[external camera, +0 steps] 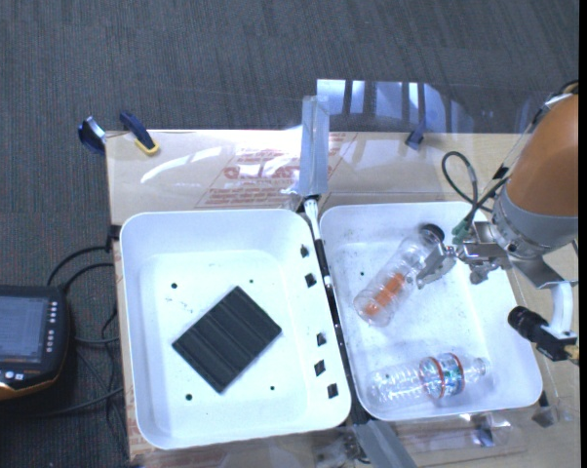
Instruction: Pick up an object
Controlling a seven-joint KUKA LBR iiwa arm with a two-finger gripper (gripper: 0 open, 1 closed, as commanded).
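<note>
You'll find the gripper (440, 263) low over the right bin (340, 224), at its right edge; its jaws are narrow, beside the cap end of a clear bottle with orange contents (389, 291). A second clear bottle (430, 377) lies along the near edge. A black ribbed pad (226, 338) sits mid left bin (137, 252).

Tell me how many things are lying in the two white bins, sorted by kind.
Clear plastic bottles: 2, one with orange inside and one with a colourful label, both in the right bin.
Black ridged pads: 1, in the left bin.
Total: 3
</note>
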